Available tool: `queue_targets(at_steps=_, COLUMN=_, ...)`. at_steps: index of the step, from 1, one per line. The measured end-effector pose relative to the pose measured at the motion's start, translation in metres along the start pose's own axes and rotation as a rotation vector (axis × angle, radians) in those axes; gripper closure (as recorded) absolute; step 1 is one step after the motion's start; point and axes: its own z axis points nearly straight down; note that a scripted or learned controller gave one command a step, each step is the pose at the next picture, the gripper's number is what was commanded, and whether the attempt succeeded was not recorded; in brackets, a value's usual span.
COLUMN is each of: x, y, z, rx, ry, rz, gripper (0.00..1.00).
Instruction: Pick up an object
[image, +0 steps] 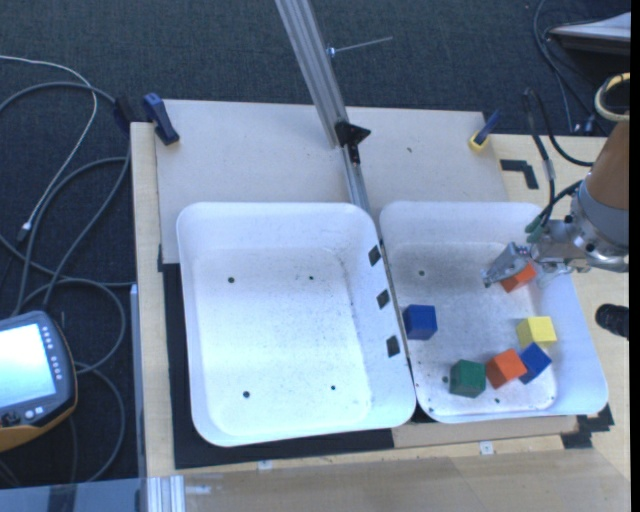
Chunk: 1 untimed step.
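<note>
Dark carpet with loose cables surrounded the bench (250, 150), which carried two white bins side by side. In the camera view, the left bin (200, 240) held no objects. The right bin (450, 225) held a blue cube (420, 322), green cube (467, 378), orange cube (506, 367), second blue cube (536, 360) and yellow cube (538, 330). The hand (512, 270) hung at that bin's upper right, grasping a small orange block (517, 280) between its fingers. Judgement: lift straight up, slowly, keeping grip pressure constant, since the hold looked shallow and could slip.
</note>
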Motion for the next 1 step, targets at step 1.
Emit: queue_targets(at_steps=1, x=-0.0361, y=-0.0398, z=0.0549, rx=0.007, ry=0.001, rz=0.005, gripper=0.00)
